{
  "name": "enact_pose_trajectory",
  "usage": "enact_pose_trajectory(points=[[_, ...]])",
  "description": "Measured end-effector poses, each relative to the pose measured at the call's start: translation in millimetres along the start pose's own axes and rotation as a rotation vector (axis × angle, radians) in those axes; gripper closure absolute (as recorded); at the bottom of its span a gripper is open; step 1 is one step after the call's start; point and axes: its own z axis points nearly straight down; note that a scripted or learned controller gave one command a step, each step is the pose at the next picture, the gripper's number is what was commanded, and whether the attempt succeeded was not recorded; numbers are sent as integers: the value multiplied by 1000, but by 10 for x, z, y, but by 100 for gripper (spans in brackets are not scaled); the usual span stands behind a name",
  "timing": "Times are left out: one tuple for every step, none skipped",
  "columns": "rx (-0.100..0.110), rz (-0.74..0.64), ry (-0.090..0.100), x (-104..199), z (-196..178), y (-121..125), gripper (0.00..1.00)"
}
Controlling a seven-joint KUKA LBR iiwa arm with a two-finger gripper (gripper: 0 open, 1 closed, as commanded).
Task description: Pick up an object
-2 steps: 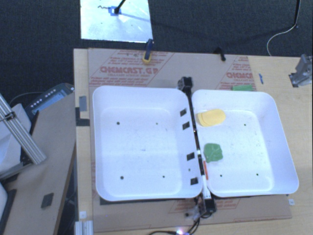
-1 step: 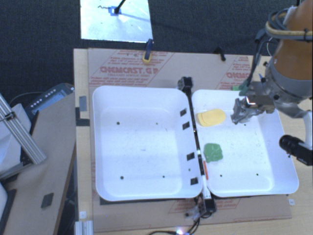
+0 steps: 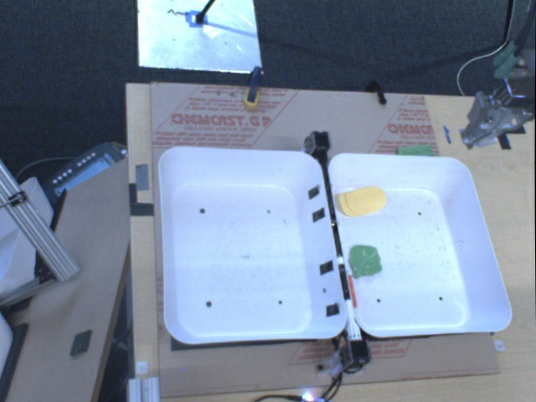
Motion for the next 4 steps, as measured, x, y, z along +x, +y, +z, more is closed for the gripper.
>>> enact_pose_trajectory(points=[[31,-5,1,518,1707,-41,100],[5,2,1,279,501,-6,100],[12,1,1,215,60,-1,100],[29,-5,0,738,1271,-31,100]])
